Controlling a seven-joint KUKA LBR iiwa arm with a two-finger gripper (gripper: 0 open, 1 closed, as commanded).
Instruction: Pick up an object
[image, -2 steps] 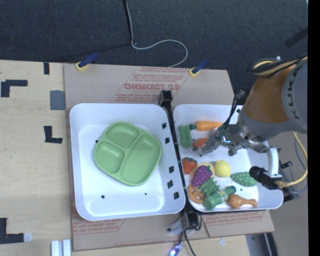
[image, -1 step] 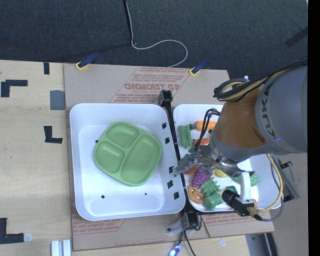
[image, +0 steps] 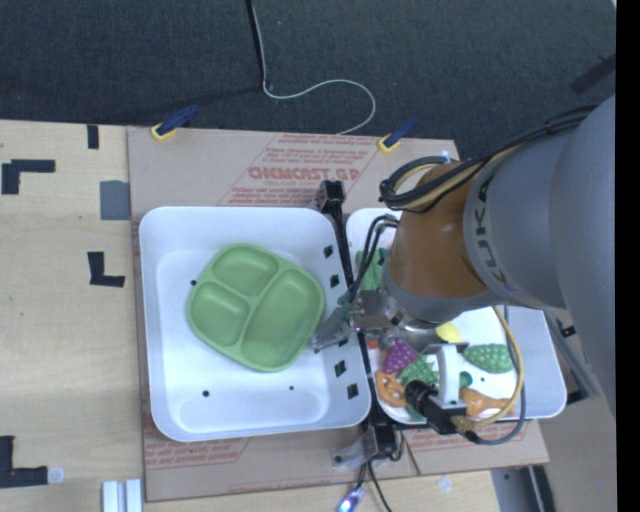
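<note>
Whether the two-finger gripper (image: 347, 330) is open or closed cannot be told: the grey arm (image: 560, 220) and its orange band (image: 430, 245) hang over it and cover most of it. What shows of it is a grey metal part poking out leftward from under the wrist, over the wall where the two bins meet, just beside the right edge of the plate. Nothing can be seen held in it.

That light green plastic plate with three compartments (image: 257, 305) lies flat in the shallow white left bin (image: 155, 235), towards its middle and a little to the back, apart from the bin's walls.

The shallow white right bin (image: 552, 400) lies largely under the arm. In the part that shows, several small toy foods sit close together: a purple bunch of grapes (image: 400, 355) near the dividing wall, a small yellow piece (image: 449, 332) just behind it to the right, a dark green knobbly piece (image: 489, 355) further right, and an orange piece (image: 481, 403) near the front rim. Black cables (image: 497, 425) loop from the wrist across this front corner.

Both bins rest on a brown cardboard sheet with red printing (image: 290, 172), held at its back edge by two blue-and-yellow clamps (image: 175, 121). A thin white cable (image: 320, 92) curls over the dark carpet behind the bench.
</note>
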